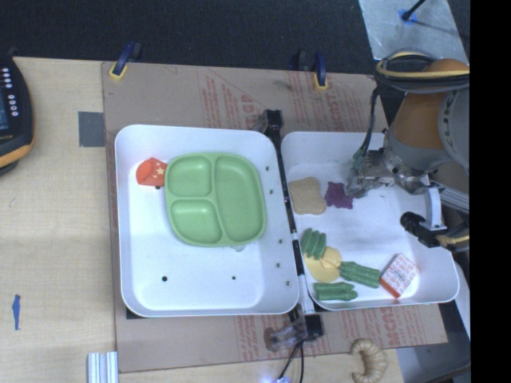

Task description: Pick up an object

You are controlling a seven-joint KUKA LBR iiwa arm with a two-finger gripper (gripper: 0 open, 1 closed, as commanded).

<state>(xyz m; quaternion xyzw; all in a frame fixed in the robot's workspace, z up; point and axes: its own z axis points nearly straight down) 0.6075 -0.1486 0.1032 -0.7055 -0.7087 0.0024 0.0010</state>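
The arm is reaching in from the right over the right bin (pixel 447 214), its orange band sitting high above the bin's upper right corner. The gripper (pixel 363 175) is hanging low in the bin's upper half; fingers too small and blurred to read, so cannot tell if spread or pressed together, and nothing is showing between them.

The purple piece (pixel 338 195) is lying just beside the gripper, to its lower left, on the bin floor; contact cannot be judged. The tan bread-like slice (pixel 307 196) is lying just left of the purple piece, against the bin's left wall.

Lower in the same bin: a striped green piece (pixel 313 242) is resting by the left wall, a yellow piece (pixel 324 265) is touching it from below, a green pod (pixel 360 274) is lying to the yellow piece's right, and another green pod (pixel 335 292) is lying near the front wall. A red-and-white packet (pixel 399 274) is sitting tilted toward the front right corner, well apart from the gripper.

The left bin (pixel 144 286) is holding a green three-compartment plate (pixel 215 199) in its upper half, and a red piece with a yellow star (pixel 150 171) is touching the plate's left rim
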